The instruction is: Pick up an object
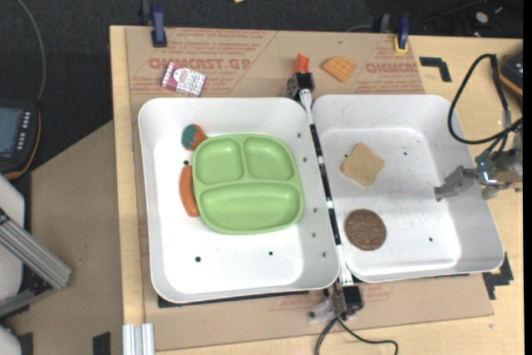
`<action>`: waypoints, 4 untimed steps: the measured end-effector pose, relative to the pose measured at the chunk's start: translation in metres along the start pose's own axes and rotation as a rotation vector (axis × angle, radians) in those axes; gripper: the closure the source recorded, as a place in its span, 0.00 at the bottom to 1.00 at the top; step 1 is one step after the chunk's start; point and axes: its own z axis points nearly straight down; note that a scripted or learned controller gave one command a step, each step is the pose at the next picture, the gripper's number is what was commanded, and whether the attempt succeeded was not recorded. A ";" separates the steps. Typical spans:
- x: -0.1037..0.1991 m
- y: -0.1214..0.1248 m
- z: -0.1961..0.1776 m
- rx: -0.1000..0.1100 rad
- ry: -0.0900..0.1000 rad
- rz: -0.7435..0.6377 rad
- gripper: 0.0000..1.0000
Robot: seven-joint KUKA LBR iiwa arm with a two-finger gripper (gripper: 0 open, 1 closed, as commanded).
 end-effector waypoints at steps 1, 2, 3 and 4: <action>0.070 0.039 0.104 0.007 0.006 -0.008 0.00; 0.113 0.095 0.116 -0.004 0.001 -0.007 0.00; 0.117 0.121 0.115 -0.003 0.000 -0.002 0.00; 0.117 0.121 0.104 -0.005 -0.001 -0.002 1.00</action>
